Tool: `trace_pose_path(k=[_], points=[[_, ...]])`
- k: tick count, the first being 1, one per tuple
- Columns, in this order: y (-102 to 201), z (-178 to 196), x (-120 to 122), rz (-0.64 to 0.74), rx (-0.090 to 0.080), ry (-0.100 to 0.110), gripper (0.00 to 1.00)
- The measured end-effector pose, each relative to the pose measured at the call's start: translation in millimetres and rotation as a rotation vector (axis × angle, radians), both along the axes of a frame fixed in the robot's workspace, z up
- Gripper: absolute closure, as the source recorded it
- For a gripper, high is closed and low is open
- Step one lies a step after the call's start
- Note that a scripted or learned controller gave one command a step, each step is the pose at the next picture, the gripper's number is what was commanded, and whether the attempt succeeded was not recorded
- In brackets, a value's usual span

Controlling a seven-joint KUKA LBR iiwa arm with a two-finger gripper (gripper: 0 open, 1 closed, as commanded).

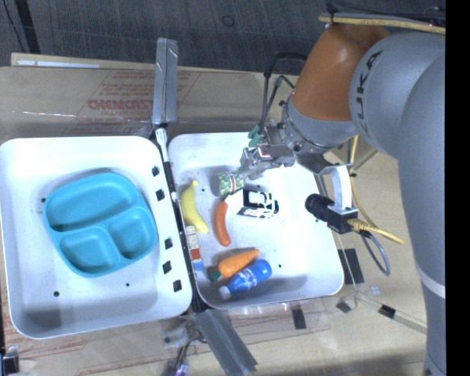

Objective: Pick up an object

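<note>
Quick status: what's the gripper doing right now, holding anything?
Gripper: over the right bin, with a small green-and-white object at its fingertips; whether it is gripped or the jaws are open cannot be told.

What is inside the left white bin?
Inside the left bin lies a blue divided plate with three compartments. The bin floor under the plate is covered.

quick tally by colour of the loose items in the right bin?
Yellow: 1, banana
Orange: 2, sausage, carrot
Blue: 1, bottle
Green-white: 1, small item by the gripper
Total: 5
</note>
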State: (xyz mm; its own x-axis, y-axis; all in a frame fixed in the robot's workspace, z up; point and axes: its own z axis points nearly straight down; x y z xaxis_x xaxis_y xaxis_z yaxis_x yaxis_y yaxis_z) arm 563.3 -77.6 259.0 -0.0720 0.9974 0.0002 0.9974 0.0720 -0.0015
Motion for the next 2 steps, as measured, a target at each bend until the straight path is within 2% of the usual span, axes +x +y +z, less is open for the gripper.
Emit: trace_pose_path(k=[1, 2], points=[[0.2, -0.3, -0.1, 0.0, 0.0, 0.001, 0.0], [-16.5, -143.3, 7.6, -0.021, -0.001, -0.018, 0.0]])
